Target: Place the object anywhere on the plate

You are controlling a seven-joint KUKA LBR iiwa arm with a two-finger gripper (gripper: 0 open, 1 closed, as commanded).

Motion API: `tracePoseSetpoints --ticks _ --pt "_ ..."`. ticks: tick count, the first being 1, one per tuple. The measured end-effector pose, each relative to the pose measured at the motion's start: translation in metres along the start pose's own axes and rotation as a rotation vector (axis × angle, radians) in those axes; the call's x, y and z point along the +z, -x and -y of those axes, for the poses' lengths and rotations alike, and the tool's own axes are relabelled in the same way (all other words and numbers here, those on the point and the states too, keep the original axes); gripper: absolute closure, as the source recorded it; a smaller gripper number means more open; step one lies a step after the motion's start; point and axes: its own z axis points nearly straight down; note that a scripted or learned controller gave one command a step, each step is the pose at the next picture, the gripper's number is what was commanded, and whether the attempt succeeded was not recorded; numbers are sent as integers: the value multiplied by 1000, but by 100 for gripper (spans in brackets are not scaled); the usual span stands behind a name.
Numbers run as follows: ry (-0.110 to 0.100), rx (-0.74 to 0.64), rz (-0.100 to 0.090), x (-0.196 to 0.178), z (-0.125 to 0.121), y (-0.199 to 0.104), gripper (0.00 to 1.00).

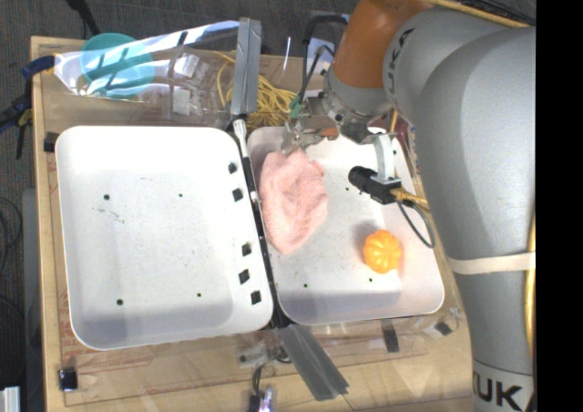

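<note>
A pink, mottled plate [293,199] lies in the left half of the right bin [414,287], close to the bin's left wall. A small orange object [383,251] rests on the bin floor to the plate's right, apart from it. My gripper [299,137] hangs at the back of the right bin, right at the plate's far edge, well away from the orange object. The wrist and the orange band [373,32] above it hide much of the gripper.
The left bin [146,237] sits beside the right one, with black clips [244,251] along the shared wall. Behind the bins lie a clear plastic bag with a teal item [114,64] and yellow cables [269,96]. The grey arm [474,182] covers the right side.
</note>
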Motion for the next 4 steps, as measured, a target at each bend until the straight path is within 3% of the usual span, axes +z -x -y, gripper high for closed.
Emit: tracePoseSetpoints --ticks 1,2,4 --pt "1 -150 1 -17 -7 -93 100" --pt "1 -240 1 -61 62 -147 100" --pt "-3 -393 2 -1 68 -322 100"
